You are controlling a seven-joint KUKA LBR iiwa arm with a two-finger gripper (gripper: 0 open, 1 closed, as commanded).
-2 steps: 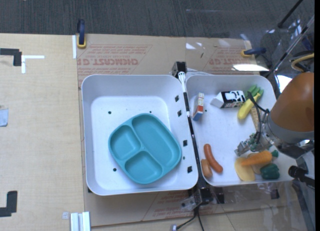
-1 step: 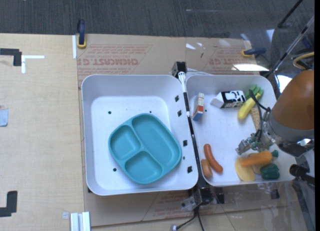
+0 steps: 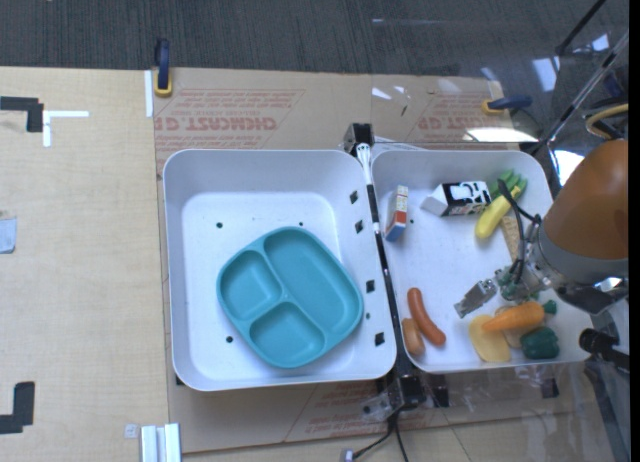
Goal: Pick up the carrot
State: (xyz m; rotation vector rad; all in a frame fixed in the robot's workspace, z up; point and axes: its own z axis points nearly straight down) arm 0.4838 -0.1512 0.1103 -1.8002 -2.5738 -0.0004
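Observation:
The carrot (image 3: 513, 317) is orange with a small green tip at its right end. It lies almost level near the front right of the right bin (image 3: 440, 250). My gripper (image 3: 519, 282) hangs from the grey wrist under the orange band, just behind the carrot and close above it. Nothing is visibly lifted off the bin floor.
A yellow slice (image 3: 489, 341) and a green piece (image 3: 541, 343) touch the carrot's front side. A grey item (image 3: 476, 298) lies to its left, and two sausages (image 3: 424, 318) lie further left. A yellow-and-green vegetable (image 3: 494, 214), a black-and-white carton (image 3: 465, 197) and a small box (image 3: 399, 212) sit at the back. The left bin holds a teal divided plate (image 3: 290, 297).

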